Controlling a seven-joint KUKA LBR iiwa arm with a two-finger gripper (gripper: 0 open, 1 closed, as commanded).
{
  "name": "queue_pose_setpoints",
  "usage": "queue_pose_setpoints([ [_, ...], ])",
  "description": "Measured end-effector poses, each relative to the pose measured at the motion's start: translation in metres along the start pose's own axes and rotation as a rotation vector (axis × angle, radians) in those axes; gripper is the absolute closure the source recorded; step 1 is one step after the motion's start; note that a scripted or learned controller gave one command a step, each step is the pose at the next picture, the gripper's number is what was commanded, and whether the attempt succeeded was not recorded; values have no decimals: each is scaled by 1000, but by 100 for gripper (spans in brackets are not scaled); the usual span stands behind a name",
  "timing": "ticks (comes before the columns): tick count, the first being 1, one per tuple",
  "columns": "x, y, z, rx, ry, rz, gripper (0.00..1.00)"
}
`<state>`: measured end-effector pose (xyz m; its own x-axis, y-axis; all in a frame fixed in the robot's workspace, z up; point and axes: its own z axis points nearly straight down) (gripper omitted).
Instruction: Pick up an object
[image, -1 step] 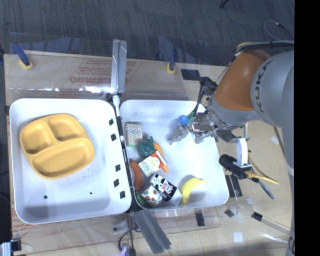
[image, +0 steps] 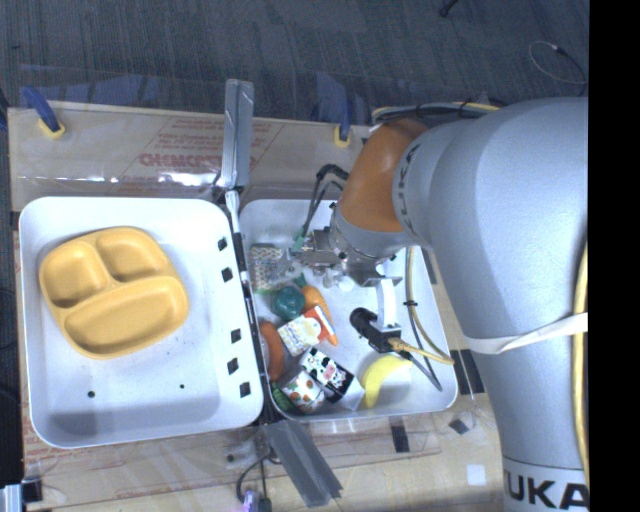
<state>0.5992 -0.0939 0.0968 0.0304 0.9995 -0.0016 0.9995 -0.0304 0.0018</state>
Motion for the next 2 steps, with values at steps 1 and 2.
queue_pose_setpoints([
  [1,1,1,-9,0,2,-3,100],
  [2,54,-3,-125,6,2,36,100],
])
